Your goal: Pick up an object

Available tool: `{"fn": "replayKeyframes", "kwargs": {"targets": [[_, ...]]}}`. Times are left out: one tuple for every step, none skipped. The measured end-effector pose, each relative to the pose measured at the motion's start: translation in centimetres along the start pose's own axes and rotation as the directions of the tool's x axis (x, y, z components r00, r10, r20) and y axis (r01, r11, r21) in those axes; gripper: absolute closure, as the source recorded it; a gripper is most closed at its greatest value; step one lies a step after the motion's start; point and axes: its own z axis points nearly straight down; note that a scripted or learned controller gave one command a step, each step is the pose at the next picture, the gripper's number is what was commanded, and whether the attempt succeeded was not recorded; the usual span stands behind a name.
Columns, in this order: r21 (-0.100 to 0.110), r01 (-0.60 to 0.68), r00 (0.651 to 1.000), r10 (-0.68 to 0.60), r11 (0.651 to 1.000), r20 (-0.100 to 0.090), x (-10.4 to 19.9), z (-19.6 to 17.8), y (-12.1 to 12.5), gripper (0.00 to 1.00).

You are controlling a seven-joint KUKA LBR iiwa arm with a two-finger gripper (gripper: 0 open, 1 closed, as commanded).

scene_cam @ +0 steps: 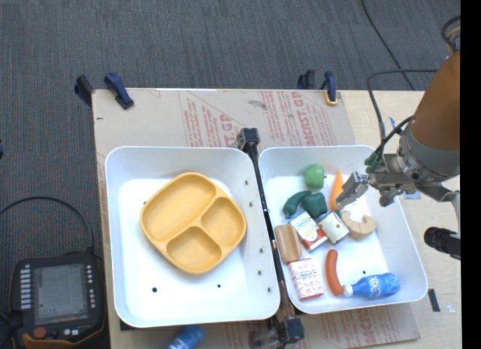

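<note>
Two bins on my bench: the right bin (pixel 391 189) holds the toys. My gripper (pixel 353 189) hovers with fingers (pixel 349 194) apart, clamped on nothing, just right of the carrot (pixel 337 186) and above the juice carton (pixel 333 227).

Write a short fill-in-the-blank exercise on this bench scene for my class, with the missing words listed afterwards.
1. The yellow divided plate lies in the ___ bin.
2. The plate has ___ compartments.
3. The blue bottle lies in the right bin, near its ___ edge.
4. The claw hangs over the ___ bin.

Missing words: left; three; front; right
</note>
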Motion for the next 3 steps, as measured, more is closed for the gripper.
{"fn": "replayKeyframes", "kwargs": {"targets": [[-0.018, -0.005, 1.000, 0.006, 1.000, 0.006, 0.0, 17.8, 3.2, 0.00], [-0.015, -0.010, 1.000, 0.010, 1.000, 0.007, -0.2, 16.8, 3.2, 1.00], [-0.015, -0.010, 1.000, 0.010, 1.000, 0.007, -0.2, 16.8, 3.2, 0.00]]}}
